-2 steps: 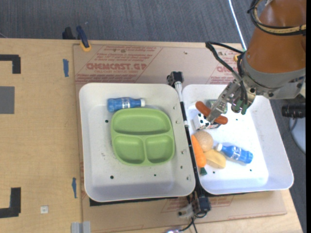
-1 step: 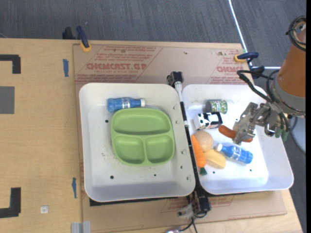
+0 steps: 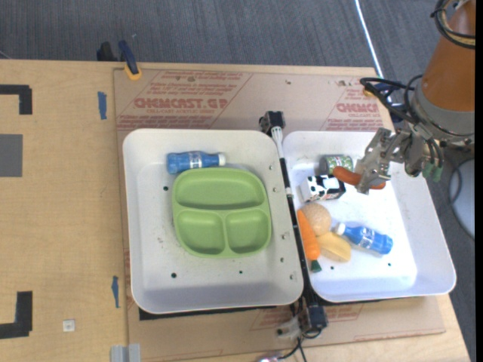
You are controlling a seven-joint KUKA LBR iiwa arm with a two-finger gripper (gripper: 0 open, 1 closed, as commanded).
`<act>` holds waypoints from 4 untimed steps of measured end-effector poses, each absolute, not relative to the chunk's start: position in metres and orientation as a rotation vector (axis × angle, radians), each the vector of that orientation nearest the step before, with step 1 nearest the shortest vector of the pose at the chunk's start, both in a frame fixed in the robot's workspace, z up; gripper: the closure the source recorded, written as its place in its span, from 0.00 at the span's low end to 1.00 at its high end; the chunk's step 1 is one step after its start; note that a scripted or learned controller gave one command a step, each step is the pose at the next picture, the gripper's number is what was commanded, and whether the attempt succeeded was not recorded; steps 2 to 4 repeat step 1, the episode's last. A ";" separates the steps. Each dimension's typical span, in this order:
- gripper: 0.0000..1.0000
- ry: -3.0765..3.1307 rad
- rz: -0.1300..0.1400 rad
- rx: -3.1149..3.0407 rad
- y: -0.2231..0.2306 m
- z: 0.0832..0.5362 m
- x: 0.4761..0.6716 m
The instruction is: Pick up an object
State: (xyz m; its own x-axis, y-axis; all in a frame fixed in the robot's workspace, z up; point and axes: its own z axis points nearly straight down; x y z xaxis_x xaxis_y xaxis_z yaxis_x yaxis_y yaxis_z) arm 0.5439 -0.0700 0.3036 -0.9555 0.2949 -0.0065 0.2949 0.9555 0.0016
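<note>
So the cardboard sheet (image 3: 226, 96) under the bins has red print on it, reads something like "CHEMCAST GP" once on the left and again, partly hidden by the arm, on the right. The small labels on the bottles and the can are too blurry to read.

Left bin (image 3: 143, 225) has a green tray (image 3: 221, 211) with three compartments sitting in the middle, and a blue bottle (image 3: 195, 161) lying on its side just past the tray's far edge. Plenty of bare white around the tray on the left and near sides.

Right bin (image 3: 423, 247) is where the clutter is, all bunched toward its left wall: a can (image 3: 334, 163) at the far end, a black-and-white cow toy (image 3: 324, 188) just near of it, then a beige ball (image 3: 317, 217), a carrot (image 3: 308, 240) lying along the divider, a yellow piece (image 3: 336, 249) and a second blue bottle (image 3: 367, 239) on its side. The right half and near right corner of that bin are open floor.

The gripper (image 3: 375, 173) hangs over the far middle of the right bin, fingers spread apart a bit, with a red-orange thing (image 3: 347, 175) right at its tips next to the can. Can't tell if that piece is actually pinched or just lying there, so I wouldn't call it held.

A black clamp (image 3: 272, 121) sits at the far end of the divider.
</note>
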 end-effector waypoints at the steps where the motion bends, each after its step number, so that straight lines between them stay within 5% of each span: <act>1: 1.00 3.113 0.000 0.379 -0.122 0.233 0.603; 4: 1.00 3.113 0.000 0.379 -0.122 0.233 0.603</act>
